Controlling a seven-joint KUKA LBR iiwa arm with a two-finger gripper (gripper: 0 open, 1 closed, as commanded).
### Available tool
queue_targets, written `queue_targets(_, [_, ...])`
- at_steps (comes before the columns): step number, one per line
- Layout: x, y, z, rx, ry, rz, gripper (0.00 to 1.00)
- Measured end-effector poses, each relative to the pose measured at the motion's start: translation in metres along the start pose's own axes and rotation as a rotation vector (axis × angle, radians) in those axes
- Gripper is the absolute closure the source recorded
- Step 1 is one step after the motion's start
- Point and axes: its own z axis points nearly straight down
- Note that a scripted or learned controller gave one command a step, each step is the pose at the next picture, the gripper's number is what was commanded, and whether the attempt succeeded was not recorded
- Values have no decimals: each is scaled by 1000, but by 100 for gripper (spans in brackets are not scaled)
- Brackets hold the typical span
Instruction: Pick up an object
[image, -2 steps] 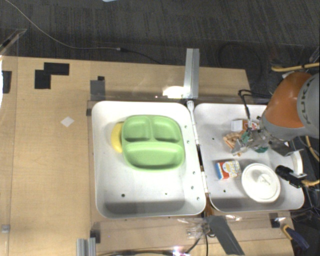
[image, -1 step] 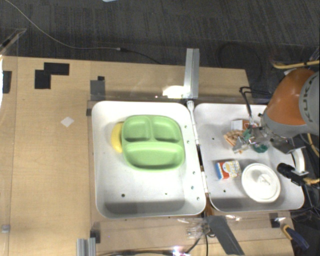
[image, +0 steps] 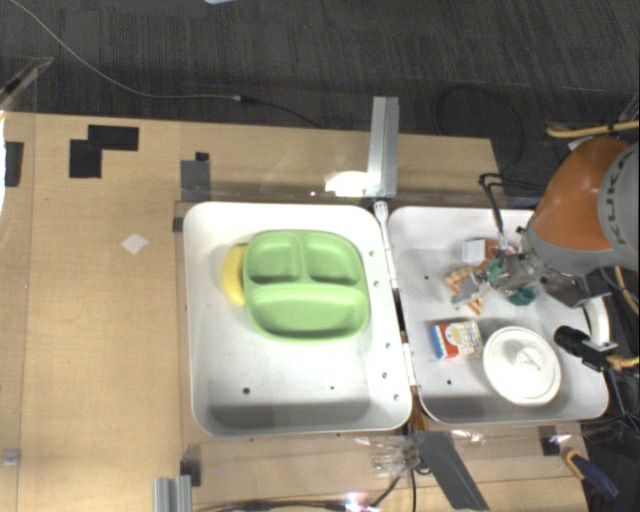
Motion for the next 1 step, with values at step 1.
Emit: queue_targets(1, [4, -36, 17, -7, -1, -58, 0])
